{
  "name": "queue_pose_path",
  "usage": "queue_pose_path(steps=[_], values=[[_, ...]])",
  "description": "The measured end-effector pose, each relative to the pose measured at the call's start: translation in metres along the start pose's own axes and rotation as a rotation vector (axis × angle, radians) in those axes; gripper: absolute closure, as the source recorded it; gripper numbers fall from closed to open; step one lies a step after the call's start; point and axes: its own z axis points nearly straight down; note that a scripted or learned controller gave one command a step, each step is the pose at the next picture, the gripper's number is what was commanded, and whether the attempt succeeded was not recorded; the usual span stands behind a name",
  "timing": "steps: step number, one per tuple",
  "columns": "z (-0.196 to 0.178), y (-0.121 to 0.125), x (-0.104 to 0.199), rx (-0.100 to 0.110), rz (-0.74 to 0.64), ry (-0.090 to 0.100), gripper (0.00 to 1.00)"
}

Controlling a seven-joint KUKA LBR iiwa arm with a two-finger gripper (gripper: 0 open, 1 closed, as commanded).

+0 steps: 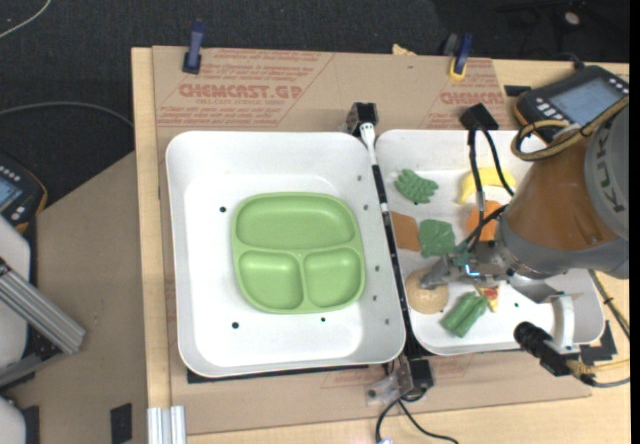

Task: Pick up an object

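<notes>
Green, orange, yellow and tan toys crowd the right bin, and that crowding is the main hazard for a pick. The gripper hangs low over the middle of this bin, toward the wall it shares with the left bin, with the grey arm reaching in across the bin's right side. Whether its pincer is open or closed cannot be told, and nothing can be seen caught in it. Directly at its tip lie a tan round piece and, just beside that toward the bin's near edge, a green block; a darker green piece and an orange flat piece sit just behind, with a green leafy toy and a yellow piece nearer the far edge. Because these things lie touching or nearly so, a closing pincer could land on the seam between two of them, pushing both aside rather than seizing either, or pinch only an edge that slips free on lifting. The low, rounded tan piece looks likely to squirt out sideways. The green divided plate in the left bin sits well apart and is not at risk.
</notes>
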Motion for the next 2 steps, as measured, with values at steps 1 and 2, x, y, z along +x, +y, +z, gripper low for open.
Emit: queue_pose_path(steps=[1,2], values=[[-0.1466,0.0,-0.0573,-0.011,0.004,-0.014,0.0],[-0.1483,-0.0013,-0.0534,0.002,0.0,-0.008,1.0]])
